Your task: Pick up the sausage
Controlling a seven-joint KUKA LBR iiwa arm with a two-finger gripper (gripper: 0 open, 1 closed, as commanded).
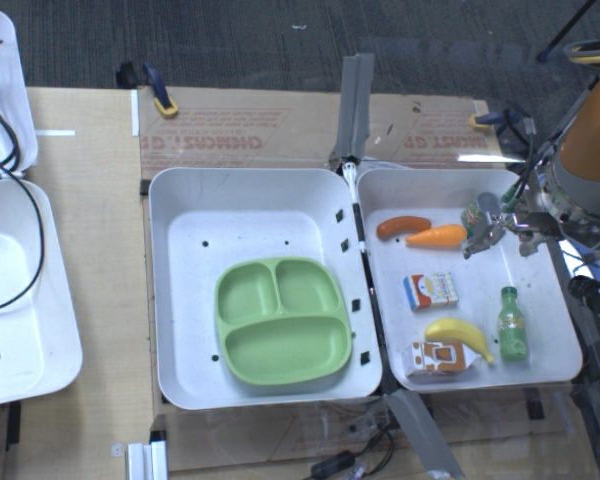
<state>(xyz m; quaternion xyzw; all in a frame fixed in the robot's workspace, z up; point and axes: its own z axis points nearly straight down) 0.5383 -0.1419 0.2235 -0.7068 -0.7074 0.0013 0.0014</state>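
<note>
Tool: at the upper right of the right bin, metal parts blurred together; cannot tell how it is set, and nothing is seen held in it. Far to its left, the left bin holds a green three-compartment plate. Just left of the tool, inside the right bin, lies the sausage, reddish, lengthwise along the far wall, with an orange carrot touching its near side and reaching toward the tool. Below and left of the tool: a small carton, a banana, a second carton. Directly below the tool: a green bottle, upright. The arm is cut off at the right edge.
</note>
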